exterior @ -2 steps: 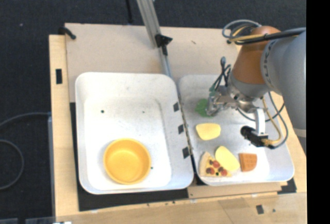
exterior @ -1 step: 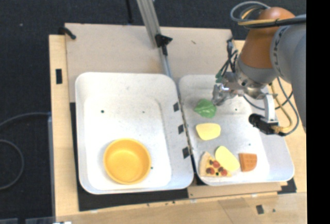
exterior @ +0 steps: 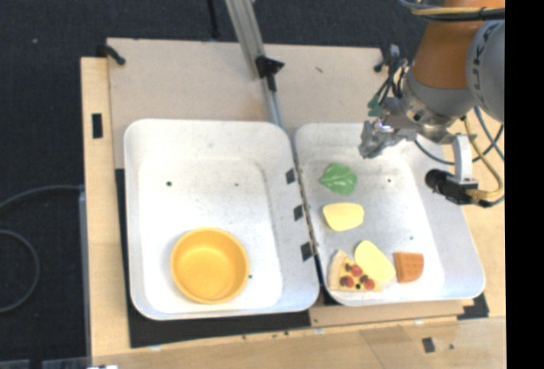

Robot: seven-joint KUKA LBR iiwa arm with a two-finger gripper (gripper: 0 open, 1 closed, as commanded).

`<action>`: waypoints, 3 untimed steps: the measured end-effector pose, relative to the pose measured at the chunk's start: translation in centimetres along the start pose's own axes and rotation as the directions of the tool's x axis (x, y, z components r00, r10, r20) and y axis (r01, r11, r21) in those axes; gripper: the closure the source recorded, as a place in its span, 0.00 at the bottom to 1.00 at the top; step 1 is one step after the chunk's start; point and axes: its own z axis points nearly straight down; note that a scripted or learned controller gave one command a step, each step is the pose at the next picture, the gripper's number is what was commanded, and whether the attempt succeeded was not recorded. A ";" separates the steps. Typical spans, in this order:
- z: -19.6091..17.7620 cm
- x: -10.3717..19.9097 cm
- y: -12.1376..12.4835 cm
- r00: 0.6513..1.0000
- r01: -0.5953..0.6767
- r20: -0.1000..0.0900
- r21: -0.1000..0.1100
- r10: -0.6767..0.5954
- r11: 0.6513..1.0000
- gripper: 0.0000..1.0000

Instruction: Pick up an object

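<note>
You can't tell from this slant how the gripper (exterior: 375, 140) is set — it hangs over the far part of the right bin (exterior: 442, 274), touching no object. The green leaf-shaped piece (exterior: 338, 178) lies near and to its left — long axis roughly left-right. Nearer you sit the yellow piece (exterior: 343, 216) and orange block (exterior: 409, 266).

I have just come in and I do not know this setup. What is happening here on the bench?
A grey and orange robot arm reaches in from the right, with its gripper above the far end of the right bin. It holds nothing that can be seen. In that bin lie a green piece, a pale yellow piece, a slice with red dots and an orange block. The left bin holds a yellow bowl.
</note>
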 end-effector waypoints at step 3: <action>-4.4 8.6 -1.0 1.000 0.002 -0.001 0.007 -0.002 1.000 1.00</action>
